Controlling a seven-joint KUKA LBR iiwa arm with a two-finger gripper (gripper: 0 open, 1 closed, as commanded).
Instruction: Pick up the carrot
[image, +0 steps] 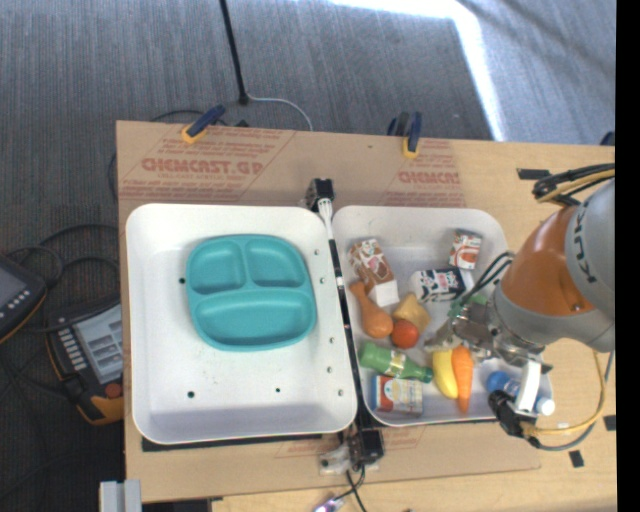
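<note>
Hovering gripper (468, 335) just above carrot (462, 375) in right bin (420, 222), finger opening impossible to tell.

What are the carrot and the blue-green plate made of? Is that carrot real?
The carrot looks like smooth moulded plastic: even orange, a slight shine, so probably a toy. The plate seems to be hard plastic too: one flat teal colour, rounded moulded compartments, a soft matte sheen. I can't be certain from looks alone.

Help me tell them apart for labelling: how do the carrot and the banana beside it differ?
The carrot is orange with a green top; the banana is plain yellow. The carrot reaches nearer the bin's front wall; the banana stops shorter. The carrot lies on the arm's side, the banana on the green bottle's. Both lie side by side in the right bin.
</note>
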